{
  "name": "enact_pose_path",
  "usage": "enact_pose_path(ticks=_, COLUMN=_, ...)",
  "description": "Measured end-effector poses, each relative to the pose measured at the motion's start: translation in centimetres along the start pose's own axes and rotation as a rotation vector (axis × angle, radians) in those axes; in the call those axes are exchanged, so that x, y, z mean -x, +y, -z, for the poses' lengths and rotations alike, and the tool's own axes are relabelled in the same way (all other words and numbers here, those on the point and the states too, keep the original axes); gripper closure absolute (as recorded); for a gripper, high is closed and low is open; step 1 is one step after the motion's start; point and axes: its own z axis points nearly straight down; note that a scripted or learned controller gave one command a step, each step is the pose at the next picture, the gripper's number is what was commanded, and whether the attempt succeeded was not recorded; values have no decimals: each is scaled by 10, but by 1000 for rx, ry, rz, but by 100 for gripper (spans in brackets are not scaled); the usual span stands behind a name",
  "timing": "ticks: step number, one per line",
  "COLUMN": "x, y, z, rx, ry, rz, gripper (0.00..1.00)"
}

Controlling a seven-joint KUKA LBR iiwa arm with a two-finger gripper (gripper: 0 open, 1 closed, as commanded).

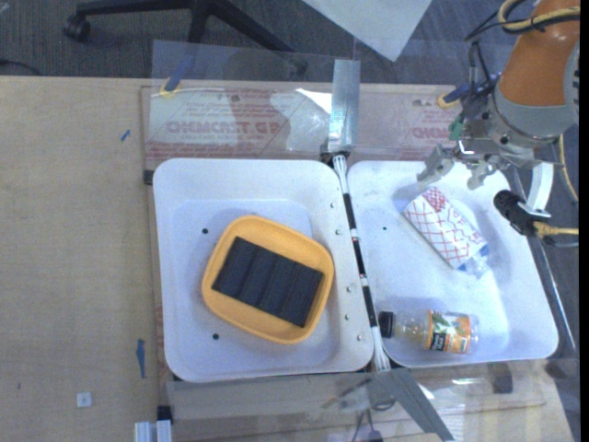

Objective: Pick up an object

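Note:
My gripper [455, 173] hangs over the far part of the right bin [529, 334], its two fingers spread open with nothing between them. Just below and in front of it lies a white packet with a red check pattern [446, 230], tilted toward the bin's right side. A small bottle with a black cap and a yellow-orange label [433, 330] lies on its side along the bin's near wall. In the left bin [179, 196] rests a yellow dish [221, 256] carrying a black ridged block [269, 281].
A divider of white rims [354, 247] runs between the two bins. A metal bracket [343, 109] stands behind them on a cardboard sheet. Cables [543, 219] hang off the arm's wrist over the right bin's right edge.

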Motion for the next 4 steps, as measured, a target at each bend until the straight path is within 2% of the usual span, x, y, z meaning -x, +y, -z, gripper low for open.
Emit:
enact_pose_path(ticks=1, x=44, y=-5, z=-82, rx=1, ry=0, rz=73, gripper=0)
enact_pose_path(ticks=2, x=38, y=-37, z=-124, rx=12, ry=-4, rz=204, gripper=0)
enact_pose_path(ticks=3, x=47, y=-63, z=-126, rx=26, ry=-7, rz=176, gripper=0)
enact_pose_path(ticks=4, x=35, y=-76, z=-127, rx=24, ry=-11, rz=231, gripper=0)
